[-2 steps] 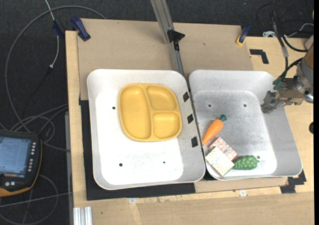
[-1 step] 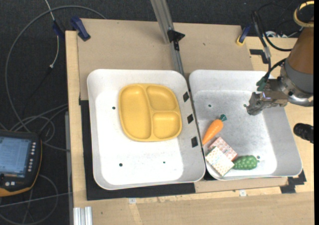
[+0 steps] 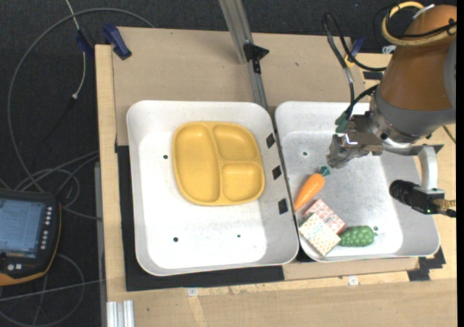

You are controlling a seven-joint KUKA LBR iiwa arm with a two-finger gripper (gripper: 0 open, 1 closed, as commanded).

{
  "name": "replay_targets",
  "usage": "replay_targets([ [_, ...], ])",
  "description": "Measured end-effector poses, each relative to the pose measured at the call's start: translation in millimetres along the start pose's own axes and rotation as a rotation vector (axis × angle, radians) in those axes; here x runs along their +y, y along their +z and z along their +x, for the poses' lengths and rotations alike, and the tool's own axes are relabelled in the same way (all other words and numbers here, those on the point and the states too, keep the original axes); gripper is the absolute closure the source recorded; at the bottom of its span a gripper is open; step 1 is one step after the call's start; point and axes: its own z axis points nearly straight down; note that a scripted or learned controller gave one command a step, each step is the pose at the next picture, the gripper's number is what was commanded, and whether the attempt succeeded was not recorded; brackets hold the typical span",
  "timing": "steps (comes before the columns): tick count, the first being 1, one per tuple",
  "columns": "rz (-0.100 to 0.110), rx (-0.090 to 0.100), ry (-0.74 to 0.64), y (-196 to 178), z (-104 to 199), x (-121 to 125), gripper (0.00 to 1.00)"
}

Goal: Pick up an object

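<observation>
An orange toy carrot point(image 3: 309, 189) lies tilted in the right bin point(image 3: 377, 195), near its left wall. Just below it sits a small patterned box point(image 3: 321, 226) with pink and cream faces, and a green bumpy toy vegetable point(image 3: 357, 236) rests to the right of the box near the front rim. My gripper point(image 3: 339, 154) hangs over the right bin, up and to the right of the carrot's leafy tip, apart from it. Nothing shows between its fingers.
A yellow divided plate point(image 3: 217, 162) lies in the left bin point(image 3: 156, 246). A metal post point(image 3: 243, 35) slants up from between the bins. A blue clamp point(image 3: 116, 41) sits at the bench's far left corner, and a tablet point(image 3: 25, 235) lies off the bench at left.
</observation>
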Motion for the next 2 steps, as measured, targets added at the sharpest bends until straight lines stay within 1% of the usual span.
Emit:
replay_targets([
  [1,0.002,-0.001,0.002,11.6,53.3,-6.4,1.00],
  [2,0.003,-0.001,0.001,23.6,110.9,-6.9,1.00],
])
